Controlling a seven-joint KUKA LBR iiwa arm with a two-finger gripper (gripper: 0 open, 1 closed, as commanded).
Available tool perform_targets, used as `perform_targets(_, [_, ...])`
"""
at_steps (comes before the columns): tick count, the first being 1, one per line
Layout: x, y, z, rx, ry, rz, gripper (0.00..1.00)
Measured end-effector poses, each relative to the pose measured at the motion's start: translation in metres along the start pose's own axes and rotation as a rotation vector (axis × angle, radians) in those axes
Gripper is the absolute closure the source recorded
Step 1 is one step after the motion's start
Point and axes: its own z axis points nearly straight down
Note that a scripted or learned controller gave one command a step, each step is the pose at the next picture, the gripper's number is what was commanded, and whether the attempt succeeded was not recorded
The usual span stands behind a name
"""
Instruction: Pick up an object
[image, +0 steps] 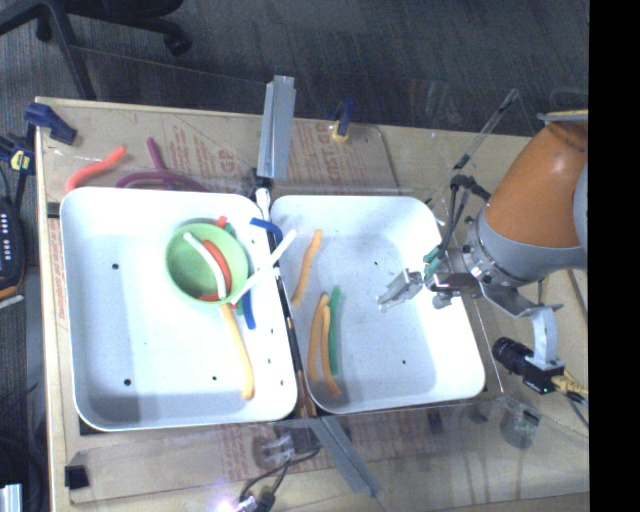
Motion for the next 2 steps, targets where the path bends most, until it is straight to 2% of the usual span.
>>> perform_targets(1, [0.058,0.086,0.063,0.001,-0.003,-0.022,0.0])
perform_targets(2, [0.048,0.07,0.175,-0.002,-0.005,-0.138,0.0])
